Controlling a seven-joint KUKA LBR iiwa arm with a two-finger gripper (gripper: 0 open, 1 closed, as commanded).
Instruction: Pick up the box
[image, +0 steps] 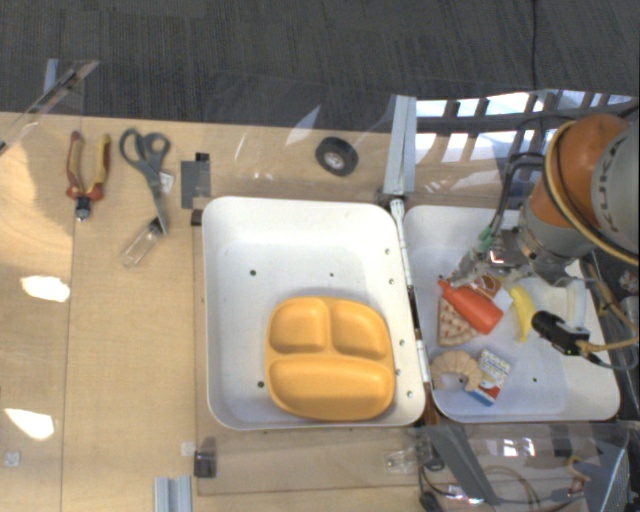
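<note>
The claw (490, 256) is seen low over the upper-left part of the right shallow white bin (600, 400), at the end of the grey arm with orange band (585, 170) reaching in from the desk's right edge. Whether its fingers are apart or together can't be told; they are too small and blurred against the clutter. Nothing is visibly clamped in it.

Just below the claw, an orange-red carrot-shaped toy (470, 306) is laid at a slant, w/ a tan triangular wedge like a pizza slice (452, 325) beside it and a small yellow banana toy (521, 310) to its right. The task's thing, a small white-blue-red box (491, 374), is lying flat near the bin's bottom edge, next to a brown pretzel-like piece (455, 366), well apart from the claw. The claw is judged to be placed over the wrong cluster; a shift toward the bottom edge would be needed.

In the left white bin (230, 300), a yellow divided plastic tray (330, 357) is set upside down.
</note>
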